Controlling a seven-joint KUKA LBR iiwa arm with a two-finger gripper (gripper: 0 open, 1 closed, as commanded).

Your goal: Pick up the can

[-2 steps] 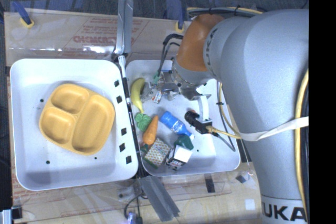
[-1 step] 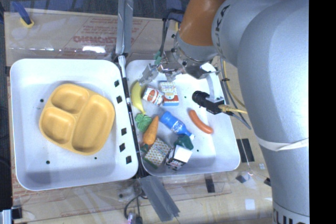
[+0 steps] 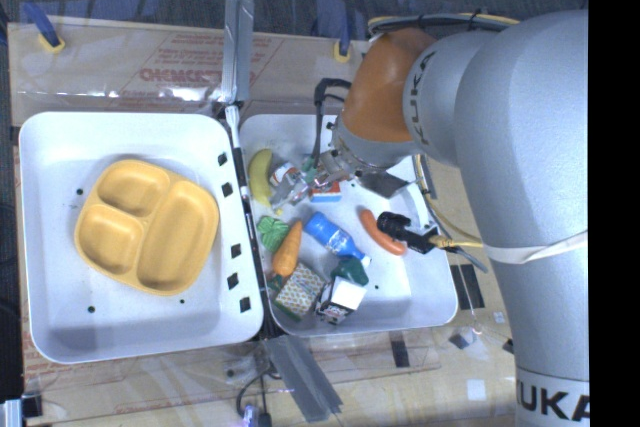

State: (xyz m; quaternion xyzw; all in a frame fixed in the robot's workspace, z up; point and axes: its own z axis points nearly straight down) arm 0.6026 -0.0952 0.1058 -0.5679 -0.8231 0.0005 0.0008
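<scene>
My gripper [image 3: 291, 184] is low in the right bin [image 3: 432, 300], at its back left, just right of a yellow-green banana [image 3: 259, 173]. Nothing shows clearly between its tips. No object reads plainly as a can. The closest match is a short white thing with a dark end [image 3: 340, 299] at the bin's front, beside a speckled block [image 3: 298, 290]. Both lie well in front of the gripper. The grey arm with its orange band [image 3: 385, 95] covers the bin's back right.
Also in the right bin are an orange carrot [image 3: 288, 248], a green piece [image 3: 271, 230], a blue bottle [image 3: 327, 233], a red sausage [image 3: 377, 229] and a teal item [image 3: 351, 268]. The left bin [image 3: 50, 315] holds a yellow divided plate [image 3: 146, 224].
</scene>
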